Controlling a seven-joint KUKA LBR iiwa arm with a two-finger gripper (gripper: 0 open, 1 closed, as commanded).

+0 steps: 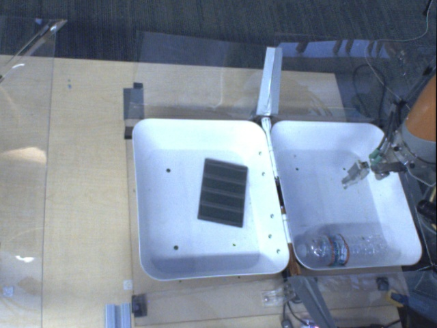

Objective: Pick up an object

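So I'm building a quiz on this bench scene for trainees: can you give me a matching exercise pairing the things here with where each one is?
Things:
1. dark ridged slab
2. clear plastic bottle
3. gripper

Places:
A. near edge of the right bin
B. middle of the left bin
C. over the right bin's right half

Pairs: 1-B, 2-A, 3-C

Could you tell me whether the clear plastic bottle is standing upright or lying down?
Lying down: the clear plastic bottle rests lengthwise on the right white bin's floor.
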